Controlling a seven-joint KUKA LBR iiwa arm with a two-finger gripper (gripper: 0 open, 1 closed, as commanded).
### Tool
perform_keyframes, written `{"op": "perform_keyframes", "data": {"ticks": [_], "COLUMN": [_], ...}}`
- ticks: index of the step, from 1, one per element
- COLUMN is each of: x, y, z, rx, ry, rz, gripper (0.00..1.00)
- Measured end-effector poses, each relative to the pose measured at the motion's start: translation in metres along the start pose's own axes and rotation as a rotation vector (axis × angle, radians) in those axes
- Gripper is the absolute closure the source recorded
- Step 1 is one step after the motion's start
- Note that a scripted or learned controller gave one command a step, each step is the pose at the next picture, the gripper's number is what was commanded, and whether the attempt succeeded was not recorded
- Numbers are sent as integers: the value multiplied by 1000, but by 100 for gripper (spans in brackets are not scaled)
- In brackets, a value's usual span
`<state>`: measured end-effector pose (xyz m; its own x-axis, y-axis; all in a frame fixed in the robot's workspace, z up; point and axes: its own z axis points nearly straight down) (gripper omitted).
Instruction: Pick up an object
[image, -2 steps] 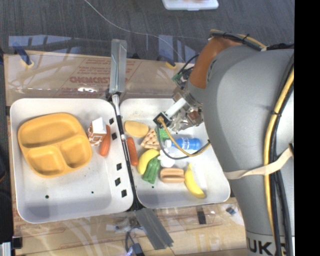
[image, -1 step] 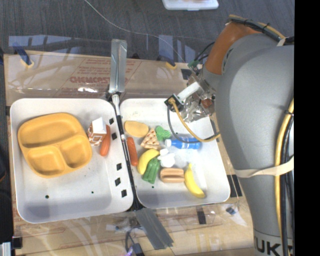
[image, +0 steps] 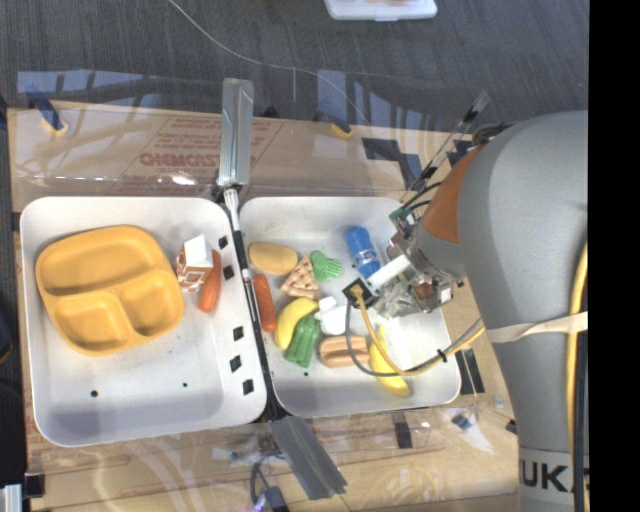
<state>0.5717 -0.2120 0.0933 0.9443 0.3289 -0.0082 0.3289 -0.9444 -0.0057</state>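
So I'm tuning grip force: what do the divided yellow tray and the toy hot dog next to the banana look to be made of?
The divided yellow tray looks like moulded hard plastic: one even colour, rounded compartment walls, soft sheen. The toy hot dog also seems plastic, probably hollow play food, smooth with flat colours, though the view is too coarse to rule out rubber.

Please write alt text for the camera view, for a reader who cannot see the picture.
A grey robot arm reaches from the right, its gripper low over the right bin, which holds toy food such as a banana, a hot dog and a blue bottle. The left bin holds a yellow divided tray.
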Motion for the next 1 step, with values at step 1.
{"op": "perform_keyframes", "data": {"ticks": [1], "x": [42], "y": [4], "z": [2], "rx": [-2], "ry": [6], "rz": [117], "gripper": [100]}}
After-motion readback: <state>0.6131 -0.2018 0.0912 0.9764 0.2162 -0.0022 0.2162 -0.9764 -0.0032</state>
